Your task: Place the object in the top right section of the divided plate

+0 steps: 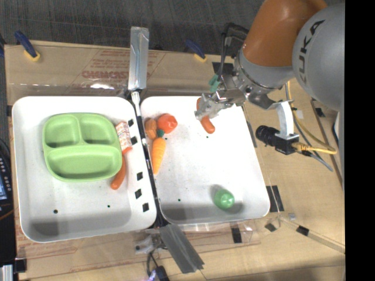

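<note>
Over the right bin (252, 174), my fingers (206, 111) grip a small sausage (208, 124). Carrying step. Next: cross left to the divided plate (82, 147), top right section.

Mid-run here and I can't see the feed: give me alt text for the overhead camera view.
The gripper hangs over the right bin with a small orange sausage-shaped item at its fingertips. The green divided plate sits in the left bin. A carrot, a tomato and a green ball lie in the right bin.
</note>
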Controlling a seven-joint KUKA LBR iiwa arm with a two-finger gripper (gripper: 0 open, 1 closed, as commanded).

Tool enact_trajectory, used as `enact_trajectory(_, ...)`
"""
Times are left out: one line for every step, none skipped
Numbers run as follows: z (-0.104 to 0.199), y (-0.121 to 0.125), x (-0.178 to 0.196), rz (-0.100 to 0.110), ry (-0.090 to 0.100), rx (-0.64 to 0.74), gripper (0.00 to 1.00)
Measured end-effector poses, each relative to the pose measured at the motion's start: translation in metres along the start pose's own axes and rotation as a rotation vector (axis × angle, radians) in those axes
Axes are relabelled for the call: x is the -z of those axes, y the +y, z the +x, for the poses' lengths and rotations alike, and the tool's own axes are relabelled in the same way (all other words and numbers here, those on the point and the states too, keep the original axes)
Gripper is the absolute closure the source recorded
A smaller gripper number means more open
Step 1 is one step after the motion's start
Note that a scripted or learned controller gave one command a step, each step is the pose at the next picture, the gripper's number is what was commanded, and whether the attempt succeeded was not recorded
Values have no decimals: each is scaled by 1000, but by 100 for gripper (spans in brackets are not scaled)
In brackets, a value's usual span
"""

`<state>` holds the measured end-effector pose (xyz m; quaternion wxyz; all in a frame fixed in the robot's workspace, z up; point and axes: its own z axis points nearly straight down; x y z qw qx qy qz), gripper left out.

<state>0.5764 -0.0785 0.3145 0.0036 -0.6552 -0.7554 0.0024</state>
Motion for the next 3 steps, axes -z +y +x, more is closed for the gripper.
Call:
enact_trajectory(4,81,-126,0,-1,198,100)
enact_trajectory(5,83,-113,-5,-3,203,100)
enact_trajectory(64,91,-122,-4,-3,367,100)
